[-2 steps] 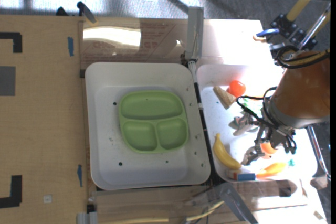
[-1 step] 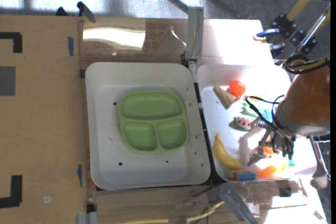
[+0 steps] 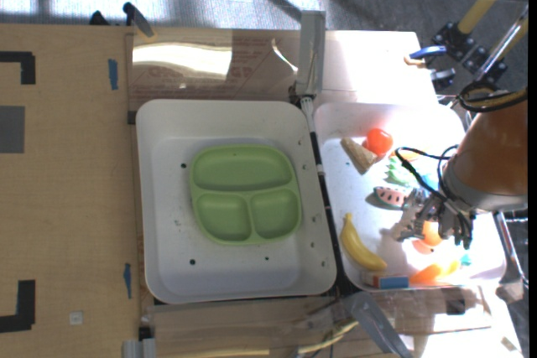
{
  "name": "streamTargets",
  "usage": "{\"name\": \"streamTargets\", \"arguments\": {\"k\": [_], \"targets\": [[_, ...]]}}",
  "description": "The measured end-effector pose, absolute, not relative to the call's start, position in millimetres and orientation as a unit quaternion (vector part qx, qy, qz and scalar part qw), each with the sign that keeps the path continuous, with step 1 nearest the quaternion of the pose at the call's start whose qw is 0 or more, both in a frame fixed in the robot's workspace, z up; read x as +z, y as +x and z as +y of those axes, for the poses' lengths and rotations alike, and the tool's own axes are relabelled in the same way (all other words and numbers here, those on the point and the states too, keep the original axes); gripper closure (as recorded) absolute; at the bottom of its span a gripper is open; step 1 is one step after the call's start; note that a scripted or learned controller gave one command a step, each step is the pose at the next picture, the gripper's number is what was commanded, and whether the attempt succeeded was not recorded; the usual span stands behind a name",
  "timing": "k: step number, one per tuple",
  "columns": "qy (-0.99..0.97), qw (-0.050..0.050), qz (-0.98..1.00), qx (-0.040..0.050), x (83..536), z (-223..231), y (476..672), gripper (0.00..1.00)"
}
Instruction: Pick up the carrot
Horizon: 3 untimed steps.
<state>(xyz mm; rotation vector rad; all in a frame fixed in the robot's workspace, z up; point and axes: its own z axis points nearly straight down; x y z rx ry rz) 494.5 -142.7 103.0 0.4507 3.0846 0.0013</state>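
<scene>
The carrot (image 3: 425,272), a small orange tapered piece, lies near the front edge of the right bin (image 3: 336,205). My gripper (image 3: 436,227) hangs low over the bin's right part, just behind the carrot. A second small orange object (image 3: 430,234) sits directly under the gripper, partly hidden by it. The arm's orange band (image 3: 503,159) covers the bin's right rim.
In the right bin are a yellow banana (image 3: 361,244), a watermelon slice (image 3: 388,197), a red tomato (image 3: 378,140), a tan wedge (image 3: 358,155), a green toy (image 3: 395,173) and a blue-and-red piece (image 3: 391,282). The left bin (image 3: 159,205) holds a green divided plate (image 3: 245,193).
</scene>
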Motion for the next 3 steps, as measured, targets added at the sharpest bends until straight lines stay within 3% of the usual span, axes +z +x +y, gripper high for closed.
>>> {"name": "streamTargets", "arguments": {"k": [1,2,3], "targets": [[0.144,0.015,0.989,0.0002,113,-142,496.1,1.0],[-0.047,0.008,0.999,-0.0014,91,-181,496.7,1.0],[-0.047,0.009,0.999,-0.0019,91,-181,497.2,0.0]]}}
